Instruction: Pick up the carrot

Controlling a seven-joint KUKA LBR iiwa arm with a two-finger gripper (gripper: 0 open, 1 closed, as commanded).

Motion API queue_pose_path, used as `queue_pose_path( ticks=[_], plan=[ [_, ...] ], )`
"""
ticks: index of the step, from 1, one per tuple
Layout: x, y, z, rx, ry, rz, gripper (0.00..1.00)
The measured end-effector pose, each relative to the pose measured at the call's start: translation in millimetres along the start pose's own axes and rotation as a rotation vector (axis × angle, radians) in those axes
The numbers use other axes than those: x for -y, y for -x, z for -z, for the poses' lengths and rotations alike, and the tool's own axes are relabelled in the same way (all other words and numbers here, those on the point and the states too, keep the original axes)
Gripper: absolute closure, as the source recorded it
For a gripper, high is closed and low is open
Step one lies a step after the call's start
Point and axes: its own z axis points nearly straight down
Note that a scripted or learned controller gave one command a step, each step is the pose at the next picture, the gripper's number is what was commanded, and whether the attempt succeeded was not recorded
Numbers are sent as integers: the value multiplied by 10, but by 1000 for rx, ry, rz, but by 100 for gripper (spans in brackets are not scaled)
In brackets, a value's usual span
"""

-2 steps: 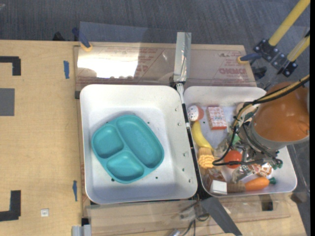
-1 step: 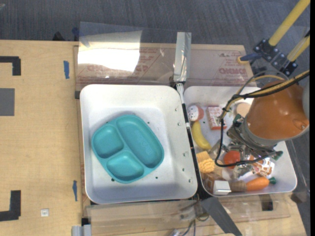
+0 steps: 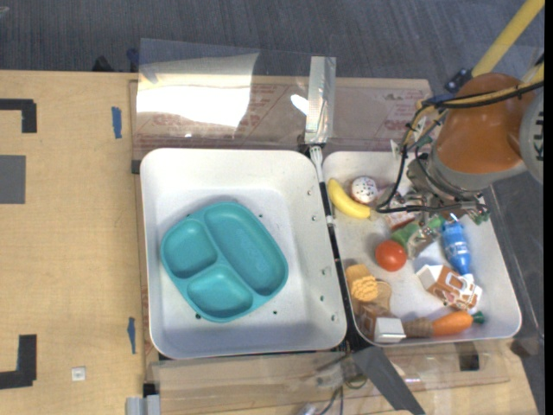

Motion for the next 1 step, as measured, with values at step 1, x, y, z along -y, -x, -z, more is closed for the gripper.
queue_pose_path(
  ticks=[1],
  plan=[
    [-694,-285,-8,-2,1,7,0]
  ],
)
